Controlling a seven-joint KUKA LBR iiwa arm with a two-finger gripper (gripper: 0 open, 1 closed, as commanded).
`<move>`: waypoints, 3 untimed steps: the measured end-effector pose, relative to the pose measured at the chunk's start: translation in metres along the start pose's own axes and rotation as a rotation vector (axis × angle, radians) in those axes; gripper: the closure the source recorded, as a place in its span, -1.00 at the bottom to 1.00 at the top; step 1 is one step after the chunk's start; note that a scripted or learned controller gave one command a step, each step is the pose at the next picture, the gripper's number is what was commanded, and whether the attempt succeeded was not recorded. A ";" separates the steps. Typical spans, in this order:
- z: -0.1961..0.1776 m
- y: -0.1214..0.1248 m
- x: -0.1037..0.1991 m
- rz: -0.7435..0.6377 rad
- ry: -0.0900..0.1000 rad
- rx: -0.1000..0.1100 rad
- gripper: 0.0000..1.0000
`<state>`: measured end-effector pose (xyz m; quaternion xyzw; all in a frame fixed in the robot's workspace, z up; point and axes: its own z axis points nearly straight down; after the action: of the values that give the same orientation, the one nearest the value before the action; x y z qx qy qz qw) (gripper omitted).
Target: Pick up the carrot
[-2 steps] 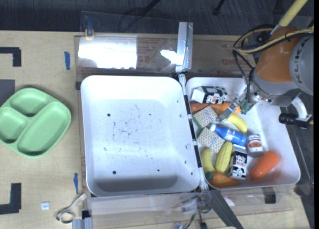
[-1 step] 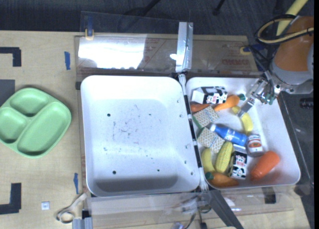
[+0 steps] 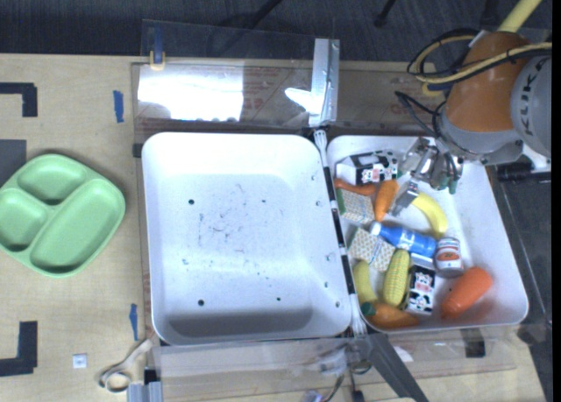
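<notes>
A small orange carrot [image 3: 384, 198] lies tilted in the upper left part of the right bin [image 3: 504, 243], next to a yellow banana [image 3: 430, 213]. My gripper [image 3: 408, 188] hangs low over the bin, just right of the carrot's top and touching or nearly touching it. From this view I cannot tell how the jaws stand, and nothing is visibly lifted. Another orange piece with a green end [image 3: 391, 315] lies at the bin's front edge. A bigger orange item [image 3: 466, 291] rests at the front right.
The right bin also holds a blue bottle [image 3: 406, 238], a corn cob [image 3: 396, 274], a small red-labelled can [image 3: 449, 255], and black-and-white cartons [image 3: 373, 166]. The left bin [image 3: 237, 234] sits beside it. A green divided plate [image 3: 58, 213] lies at far left.
</notes>
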<state>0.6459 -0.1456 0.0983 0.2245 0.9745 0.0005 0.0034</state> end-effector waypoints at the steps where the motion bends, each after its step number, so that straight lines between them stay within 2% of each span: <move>1: 0.007 0.012 0.032 -0.190 0.000 0.000 -1.00; 2: 0.011 -0.007 0.038 -0.184 0.001 -0.001 -1.00; 3: -0.005 -0.003 0.009 -0.394 -0.003 -0.001 -1.00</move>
<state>0.6364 -0.1447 0.1031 0.0293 0.9996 0.0001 0.0050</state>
